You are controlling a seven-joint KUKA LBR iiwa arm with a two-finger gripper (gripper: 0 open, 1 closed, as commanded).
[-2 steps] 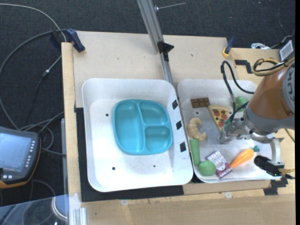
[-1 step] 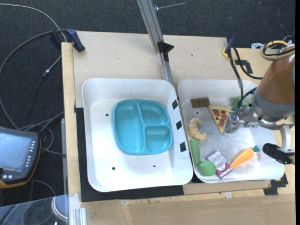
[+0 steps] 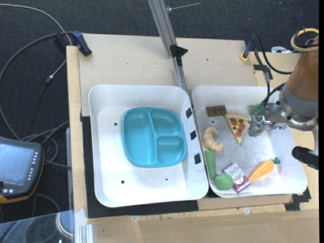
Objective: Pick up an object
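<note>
Seen from above at a slant: two white bins side by side on the bench. Left bin [image 3: 101, 151] held a teal divided plate [image 3: 153, 136], roughly at its centre. Right bin [image 3: 288, 181] held the loose items. Chocolate piece [image 3: 216, 111] lay toward 11 o'clock in that bin, with the pizza slice [image 3: 236, 126] just beside it at its 4 o'clock. Croissant [image 3: 213, 139] sat near 9 o'clock, against the bin's left side. Below it, at about 7 o'clock, a green vegetable [image 3: 216, 172] stretched down to the bottom-left corner. Just beside its rounded end, a small purple-and-white packet [image 3: 238, 176] at 6 o'clock. Carrot [image 3: 262, 169] lay tilted at 5 o'clock, apart from the packet.

Reached in from 3 o'clock: grey arm with the orange band, ending in the gripper [image 3: 257, 125] above the bin's upper right part, right beside the pizza slice's 3 o'clock edge. Could not tell how it stood or whether anything was held; something green [image 3: 256, 108] showed just above it at 12 o'clock, unclear what.
</note>
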